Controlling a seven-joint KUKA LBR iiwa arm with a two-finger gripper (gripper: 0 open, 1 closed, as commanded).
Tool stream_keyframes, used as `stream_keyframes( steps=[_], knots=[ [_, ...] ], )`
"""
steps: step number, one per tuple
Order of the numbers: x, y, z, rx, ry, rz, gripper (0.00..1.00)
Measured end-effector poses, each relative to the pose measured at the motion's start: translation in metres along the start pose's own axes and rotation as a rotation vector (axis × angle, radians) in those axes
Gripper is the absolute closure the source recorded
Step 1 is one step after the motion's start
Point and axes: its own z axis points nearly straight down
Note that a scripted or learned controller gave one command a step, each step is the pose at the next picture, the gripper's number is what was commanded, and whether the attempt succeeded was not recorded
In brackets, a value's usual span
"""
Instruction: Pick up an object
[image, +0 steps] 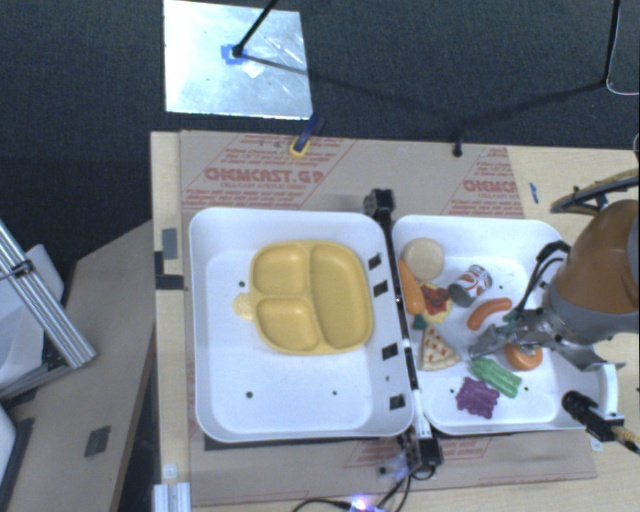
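Nearest the camera in my right white bin (540, 415) lie a purple bunch-of-grapes toy (478, 397) and a green ridged plastic vegetable (496, 377), with a pizza-slice toy (436, 350) just to their left. My gripper (497, 340) sits low over the middle of this bin, beside an orange round toy (524, 356) that is partly hidden under my wrist; I cannot tell how the gripper is set, nor whether anything is caught in it. Just beyond are an orange sausage toy (488, 312), a small grey-and-red can (468, 284), a long orange carrot toy (411, 290) against the divider and a cream round bun toy (424, 257). I judge the pick not yet done: I am down among the toys, nothing is visibly lifted, and the grasp and raise remain. The left white bin (230, 400) holds a yellow three-compartment plastic tray (306, 297). Farthest back, the cardboard sheet (420, 170) covering the surface reads "CHEMCAST GP" in red, repeated.
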Motion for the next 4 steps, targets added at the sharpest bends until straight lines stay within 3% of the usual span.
stream_keyframes(
  steps=[1, 2, 3, 4],
  knots=[
    [0.0, 0.003, 0.014, -0.01, -0.001, 0.001, 0.0],
    [-0.005, 0.006, 0.002, -0.026, -0.017, 0.003, 1.0],
    [-0.011, 0.016, -0.052, -0.011, -0.005, -0.003, 1.0],
    [-0.004, 0.014, -0.112, -0.012, -0.005, -0.004, 1.0]
  ],
)
